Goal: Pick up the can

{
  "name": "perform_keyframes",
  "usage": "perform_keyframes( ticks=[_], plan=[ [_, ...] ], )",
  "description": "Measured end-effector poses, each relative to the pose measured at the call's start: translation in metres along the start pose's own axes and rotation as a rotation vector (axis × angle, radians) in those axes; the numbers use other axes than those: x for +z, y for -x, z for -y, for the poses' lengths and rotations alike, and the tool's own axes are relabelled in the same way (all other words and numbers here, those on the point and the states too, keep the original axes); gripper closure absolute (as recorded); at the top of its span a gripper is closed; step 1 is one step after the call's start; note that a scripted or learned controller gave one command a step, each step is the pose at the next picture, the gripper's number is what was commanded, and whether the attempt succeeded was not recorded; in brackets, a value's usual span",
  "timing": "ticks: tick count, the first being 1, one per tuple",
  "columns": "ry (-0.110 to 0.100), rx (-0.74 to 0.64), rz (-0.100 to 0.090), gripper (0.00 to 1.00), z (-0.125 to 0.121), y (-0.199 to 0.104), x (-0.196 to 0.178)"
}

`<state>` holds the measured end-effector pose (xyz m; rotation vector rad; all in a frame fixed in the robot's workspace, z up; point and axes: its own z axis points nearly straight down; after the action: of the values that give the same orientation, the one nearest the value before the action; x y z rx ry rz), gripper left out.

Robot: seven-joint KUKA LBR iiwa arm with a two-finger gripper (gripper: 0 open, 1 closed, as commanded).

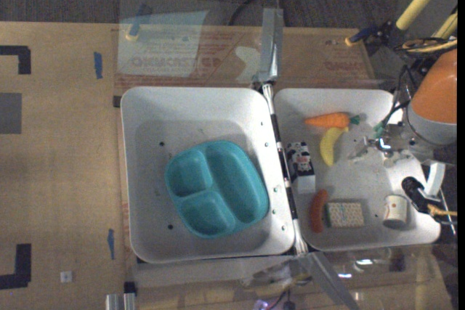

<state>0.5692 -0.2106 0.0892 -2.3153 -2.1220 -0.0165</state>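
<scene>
The end effector (378, 147) hovers in the right bin (363, 99) — its state cannot be told. The can (394, 210) stands nearby — untouched

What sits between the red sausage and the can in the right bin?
The camera view shows a speckled rectangular block lying between the sausage and the can.

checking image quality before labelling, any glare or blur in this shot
Camera view: soft overall, small items like the can lack detail; glare washes the clear sheet above the left bin; the arm at the right edge is blurred; the teal tray reads clearly.
</scene>
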Motion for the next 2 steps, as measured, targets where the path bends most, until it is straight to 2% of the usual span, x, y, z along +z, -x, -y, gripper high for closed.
perform_keyframes(
  ticks=[1,2],
  plan=[
    [-0.003,0.122,0.006,0.00,-0.061,-0.011,0.002],
    [-0.001,0.073,-0.003,0.00,-0.004,-0.001,0.000]
  ],
)
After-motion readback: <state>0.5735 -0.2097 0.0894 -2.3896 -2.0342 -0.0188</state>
